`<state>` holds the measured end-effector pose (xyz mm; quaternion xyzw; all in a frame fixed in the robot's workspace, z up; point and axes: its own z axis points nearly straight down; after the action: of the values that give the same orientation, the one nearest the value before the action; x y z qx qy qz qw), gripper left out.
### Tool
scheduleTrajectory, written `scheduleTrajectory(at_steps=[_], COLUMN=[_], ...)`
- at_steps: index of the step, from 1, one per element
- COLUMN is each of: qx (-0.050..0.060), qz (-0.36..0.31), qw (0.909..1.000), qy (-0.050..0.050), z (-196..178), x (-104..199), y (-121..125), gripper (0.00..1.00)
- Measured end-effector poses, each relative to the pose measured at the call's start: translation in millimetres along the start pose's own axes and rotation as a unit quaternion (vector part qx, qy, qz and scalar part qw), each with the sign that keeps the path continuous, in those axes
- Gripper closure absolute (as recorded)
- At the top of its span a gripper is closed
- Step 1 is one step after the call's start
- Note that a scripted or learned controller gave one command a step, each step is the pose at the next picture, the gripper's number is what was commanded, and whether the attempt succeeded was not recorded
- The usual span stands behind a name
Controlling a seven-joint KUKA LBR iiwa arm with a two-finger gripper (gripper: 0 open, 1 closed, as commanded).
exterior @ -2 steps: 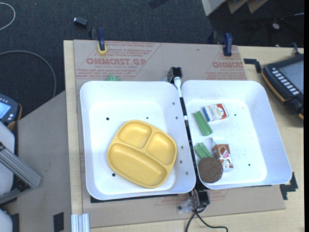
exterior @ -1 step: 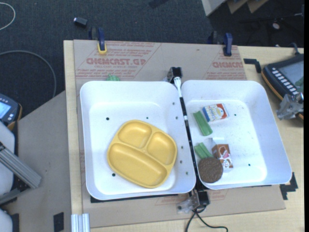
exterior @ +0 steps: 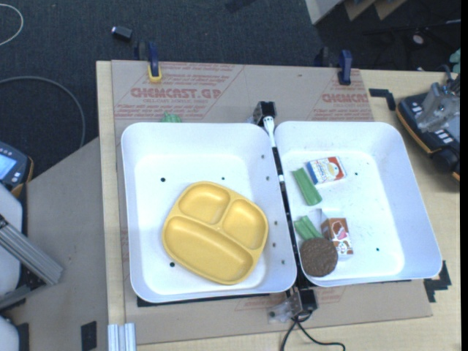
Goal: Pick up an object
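Observation:
The right bin (exterior: pixel 409 196) holds several small items. A white, blue and orange carton (exterior: pixel 324 171) lies near its back left, with a green stick (exterior: pixel 307 186) beside it. Nearer the front are a second green piece (exterior: pixel 307 228), a brown and red packet (exterior: pixel 338 237) and a round brown patty (exterior: pixel 319 257) at the front-left corner. A yellow divided plate (exterior: pixel 214 231) lies in the left bin (exterior: pixel 146 159). My gripper (exterior: pixel 441 107) sits at the right edge of the view, outside the right bin and well away from every item.
Both bins rest on a cardboard sheet (exterior: pixel 219 90) held by two clamps at the back. A black divider clip (exterior: pixel 265 112) sits between the bins at the back. A cable runs off the front edge.

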<state>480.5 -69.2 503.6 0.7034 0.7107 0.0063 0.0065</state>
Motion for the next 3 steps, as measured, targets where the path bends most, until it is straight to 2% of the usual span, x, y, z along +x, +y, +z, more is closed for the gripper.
scheduleTrajectory(at_steps=[1,2,3], qx=[0.015,0.011,-0.002], qz=[0.004,0.008,0.003], qw=[0.9999,0.9999,1.0000], qy=[0.001,0.000,-0.001], z=[115.4,122.5,-41.2], x=[27.9,-24.4,3.1], y=[-2.4,-4.1,0.1], gripper=[1.00,1.00,1.00])
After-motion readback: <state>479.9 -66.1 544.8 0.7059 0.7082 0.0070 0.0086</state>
